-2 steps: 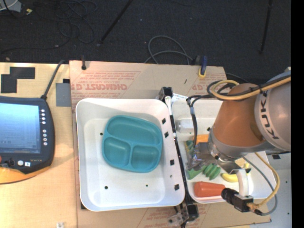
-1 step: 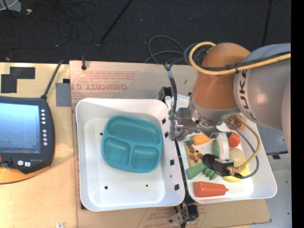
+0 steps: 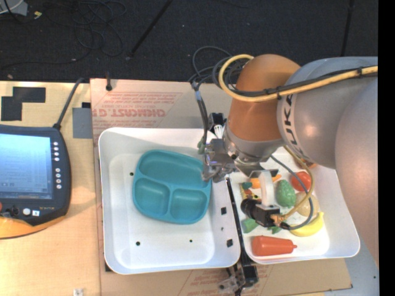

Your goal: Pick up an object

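At the far left a dark handheld control unit (image 3: 31, 171) with a glowing pale-blue screen lies on the wooden tabletop (image 3: 49, 258); its left side is cut off by the frame. A flat sheet of brown cardboard (image 3: 142, 106) with red print sits under the bins, and the print reads upside down from here.

The left bin (image 3: 154, 254) is smooth white plastic, shallow, with rounded corners and a few small dark holes in its floor. In it lies a teal tray (image 3: 166, 187), matte plastic with rounded edges, moulded into three compartments: one long one above two smaller ones. It lies flat toward the bin's right half.

The claw (image 3: 213, 165) is a small metallic cluster at the tray's upper right edge, close to the wall between the two bins. It is too small and cluttered to tell whether it is open or closed, or whether it touches the tray. Nothing can be seen gripped in it.

Above it the arm (image 3: 262, 97) shows a glossy orange band and then a broad grey shell, which hides much of the right bin (image 3: 336, 239). In that bin, glossy toy-like pieces crowd together: an orange-red tapered piece (image 3: 273, 246) near the front rim, a curved yellow banana (image 3: 310, 227) beside it, a round green piece (image 3: 286, 193), and a red piece (image 3: 301, 180) partly covered by the arm. Smaller green scraps among them are hard to identify.
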You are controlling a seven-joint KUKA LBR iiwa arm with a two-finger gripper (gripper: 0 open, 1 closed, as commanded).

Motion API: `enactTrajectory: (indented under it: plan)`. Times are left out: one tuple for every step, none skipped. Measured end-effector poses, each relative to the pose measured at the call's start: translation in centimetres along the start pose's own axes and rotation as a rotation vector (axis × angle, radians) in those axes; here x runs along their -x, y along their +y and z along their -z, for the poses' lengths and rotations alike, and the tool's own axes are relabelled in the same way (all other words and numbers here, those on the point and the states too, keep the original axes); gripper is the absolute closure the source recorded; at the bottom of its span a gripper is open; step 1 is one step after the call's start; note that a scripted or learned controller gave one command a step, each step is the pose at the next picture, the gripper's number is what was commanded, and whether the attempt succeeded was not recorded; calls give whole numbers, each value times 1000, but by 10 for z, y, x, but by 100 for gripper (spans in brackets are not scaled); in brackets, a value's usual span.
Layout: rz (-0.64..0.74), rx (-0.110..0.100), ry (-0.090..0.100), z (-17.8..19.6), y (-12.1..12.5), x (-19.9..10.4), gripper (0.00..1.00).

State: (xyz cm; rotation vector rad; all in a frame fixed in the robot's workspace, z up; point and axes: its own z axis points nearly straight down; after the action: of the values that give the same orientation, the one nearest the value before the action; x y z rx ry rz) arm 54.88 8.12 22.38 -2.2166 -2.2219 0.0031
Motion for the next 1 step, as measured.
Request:
enactTrajectory:
  plan:
    - [-3, -1, -1, 0, -1, 2, 0]
